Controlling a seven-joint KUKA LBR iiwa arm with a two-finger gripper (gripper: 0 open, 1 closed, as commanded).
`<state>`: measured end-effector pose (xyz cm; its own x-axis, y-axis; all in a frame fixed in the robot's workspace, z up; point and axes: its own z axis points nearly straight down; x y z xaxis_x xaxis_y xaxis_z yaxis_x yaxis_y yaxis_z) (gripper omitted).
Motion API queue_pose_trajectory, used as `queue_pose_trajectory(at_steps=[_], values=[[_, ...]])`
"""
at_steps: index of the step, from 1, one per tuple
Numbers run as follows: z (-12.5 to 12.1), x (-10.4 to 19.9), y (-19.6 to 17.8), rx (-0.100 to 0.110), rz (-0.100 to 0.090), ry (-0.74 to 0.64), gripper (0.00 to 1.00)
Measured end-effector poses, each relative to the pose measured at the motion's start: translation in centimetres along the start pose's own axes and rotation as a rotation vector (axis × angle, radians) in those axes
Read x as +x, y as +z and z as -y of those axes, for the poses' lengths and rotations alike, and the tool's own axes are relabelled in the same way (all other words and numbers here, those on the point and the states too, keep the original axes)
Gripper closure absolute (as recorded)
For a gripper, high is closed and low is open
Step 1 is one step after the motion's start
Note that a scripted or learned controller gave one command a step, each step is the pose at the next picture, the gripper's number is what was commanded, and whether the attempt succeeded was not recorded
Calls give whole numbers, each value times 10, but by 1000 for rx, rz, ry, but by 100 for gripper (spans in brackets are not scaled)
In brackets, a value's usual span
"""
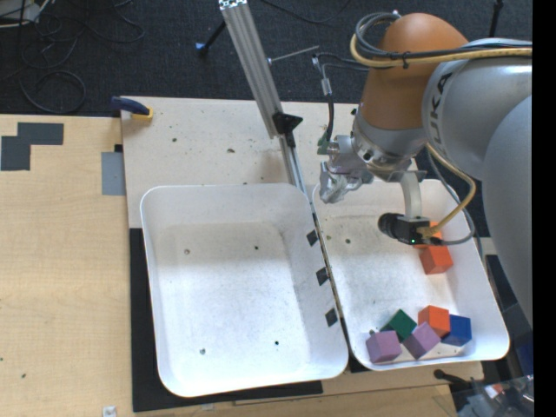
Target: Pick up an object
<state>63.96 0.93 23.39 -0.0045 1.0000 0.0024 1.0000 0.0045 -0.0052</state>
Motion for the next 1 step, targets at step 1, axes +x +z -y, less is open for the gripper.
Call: queue_pose_trajectory(at_steps=[1], values=[[-6,57,8,-2,1,1,100]])
